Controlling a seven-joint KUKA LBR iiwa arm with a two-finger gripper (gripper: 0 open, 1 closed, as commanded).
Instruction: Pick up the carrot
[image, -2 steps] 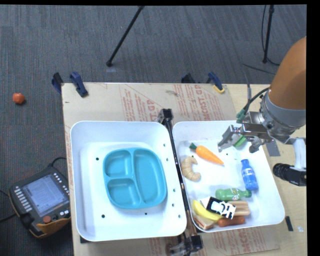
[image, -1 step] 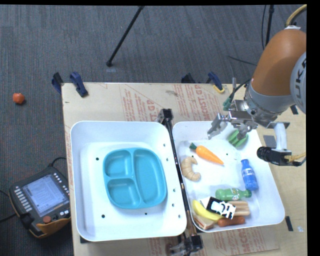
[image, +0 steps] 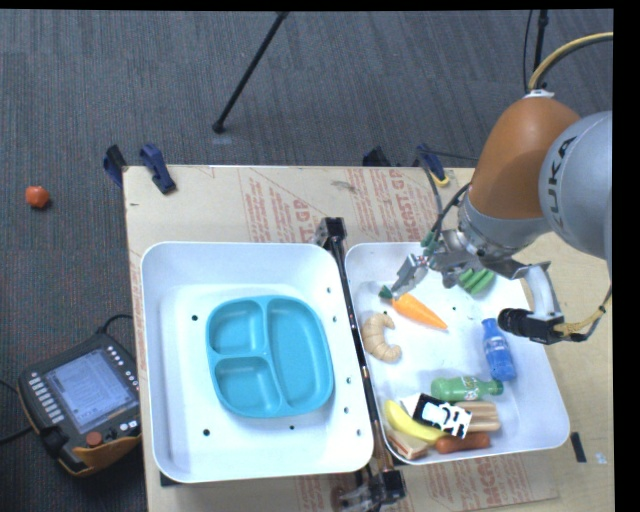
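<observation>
The carrot (image: 421, 312) is orange with a small green top and lies flat in the upper left part of the right bin (image: 555, 400), its tip pointing lower right. My gripper (image: 409, 273) hangs just above the carrot's green end, angled down and to the left from the grey wrist. The carrot rests on the bin floor with no sign of being lifted. The arm's orange band and body cover the bin's upper right corner.
In the right bin are a croissant (image: 381, 338), a blue bottle (image: 497, 350), a green bottle (image: 465, 386), a banana (image: 407, 421), a hot dog (image: 472, 428) and a green item (image: 479, 281) under the wrist. The left bin (image: 165, 300) holds a blue divided tray (image: 270, 355).
</observation>
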